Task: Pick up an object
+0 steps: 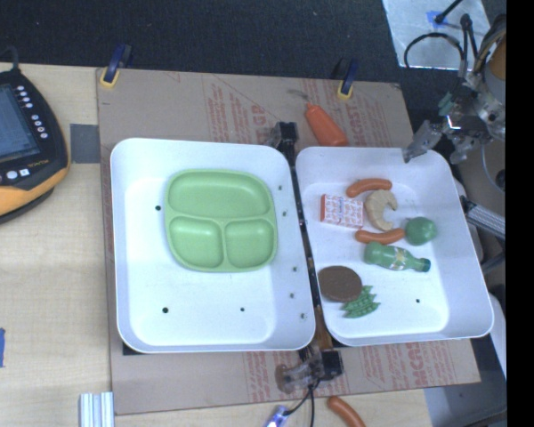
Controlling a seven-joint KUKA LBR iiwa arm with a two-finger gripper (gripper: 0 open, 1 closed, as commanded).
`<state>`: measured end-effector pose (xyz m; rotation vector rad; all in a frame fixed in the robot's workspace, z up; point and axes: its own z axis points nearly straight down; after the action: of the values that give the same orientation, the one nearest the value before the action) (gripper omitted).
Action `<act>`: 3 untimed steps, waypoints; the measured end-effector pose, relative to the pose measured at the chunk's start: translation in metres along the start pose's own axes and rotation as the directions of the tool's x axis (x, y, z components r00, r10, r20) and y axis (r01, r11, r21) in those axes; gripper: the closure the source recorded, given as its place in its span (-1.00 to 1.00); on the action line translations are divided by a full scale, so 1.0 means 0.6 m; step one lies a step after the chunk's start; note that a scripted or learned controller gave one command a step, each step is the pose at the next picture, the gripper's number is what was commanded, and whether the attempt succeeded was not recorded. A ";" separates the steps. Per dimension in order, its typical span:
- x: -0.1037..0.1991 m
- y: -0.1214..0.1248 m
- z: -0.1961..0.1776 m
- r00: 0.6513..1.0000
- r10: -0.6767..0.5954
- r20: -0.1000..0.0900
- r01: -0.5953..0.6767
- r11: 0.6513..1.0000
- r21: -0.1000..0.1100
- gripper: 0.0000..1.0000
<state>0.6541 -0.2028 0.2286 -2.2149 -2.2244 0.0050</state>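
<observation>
Green bottle (395, 258) lies flat, cap pointing right, in right bin (463, 238).

Two white bins (125, 238); one green tray (221, 220); four sausages (369, 186); one bottle (395, 258)

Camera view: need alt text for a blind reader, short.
Two white bins sit side by side: the left bin holds a green divided plate, the right bin holds toy food, including two sausages, a green bottle and a brown patty. The gripper hangs over the right bin's far corner.
</observation>
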 end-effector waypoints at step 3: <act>0.113 0.005 0.228 1.000 -0.001 -0.001 0.001 1.000 0.001 -1.00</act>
<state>0.6560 -0.1352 0.0919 -2.2129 -2.2241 0.0056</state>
